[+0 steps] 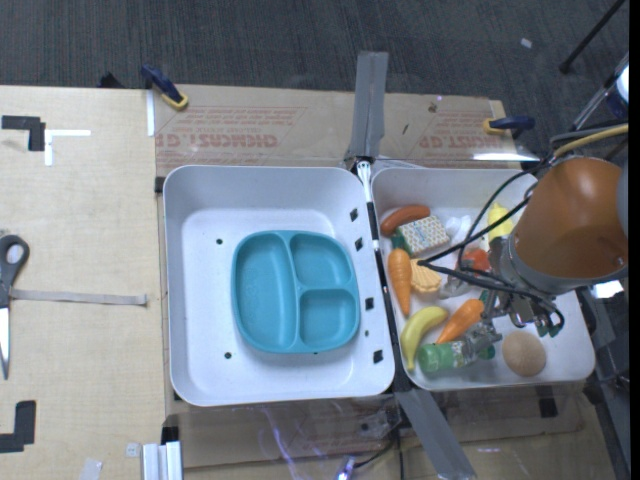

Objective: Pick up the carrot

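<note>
In the right bin (560, 373), banana (420, 332) and bottle (455, 353) crowd the carrot (460, 320); pincer (520, 313) state unclear.

divided plate (297, 292) in left bin (190, 268), carrot (400, 280) in right bin (572, 368), probably beside banana (420, 332)

Left bin (190, 268): open floor around teal divided plate (297, 291); free passage on all sides.
Right bin (560, 368): crowded. Carrot (400, 280) hemmed by sausage (404, 216), banana (420, 332), green bottle (450, 355), second carrot (460, 320). Arm (570, 218) overhangs right half.
</note>
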